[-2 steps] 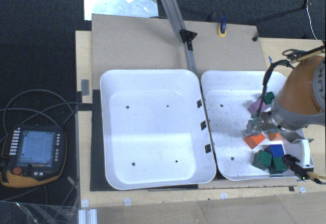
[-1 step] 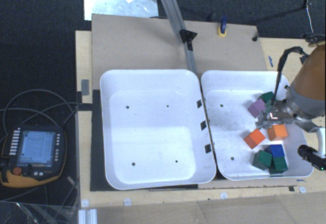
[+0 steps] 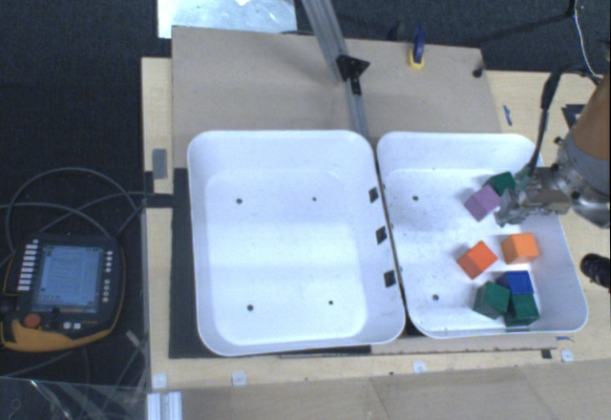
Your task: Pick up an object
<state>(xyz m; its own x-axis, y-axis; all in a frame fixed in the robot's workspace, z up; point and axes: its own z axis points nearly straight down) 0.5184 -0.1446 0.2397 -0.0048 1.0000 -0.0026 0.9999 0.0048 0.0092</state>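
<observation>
An overhead, slanted view of a tan bench (image 3: 277, 84) carrying two shallow white bins side by side. The left bin (image 3: 286, 241) shows a bare white floor with a few small dark dots. The right bin (image 3: 425, 246) holds a scatter of small coloured blocks, all toward its right side.

The gripper (image 3: 513, 203) of a grey arm reaches in over the right bin's right edge, near its far right corner. A purple block (image 3: 482, 202) lies just beside the gripper's tip, on its left, and a dark green block (image 3: 500, 184) sits touching it on the far side. Whether the claw is apart, together or clamped on a block cannot be told from this angle.

Toward the near right corner lie an orange-red block (image 3: 476, 259) and a lighter orange block (image 3: 520, 247) close together, then a blue block (image 3: 518, 283) touching two dark green blocks (image 3: 493, 299).

A handheld control pendant (image 3: 62, 289) with a grey screen rests on the dark floor off the bench's left edge. No writing is readable.
</observation>
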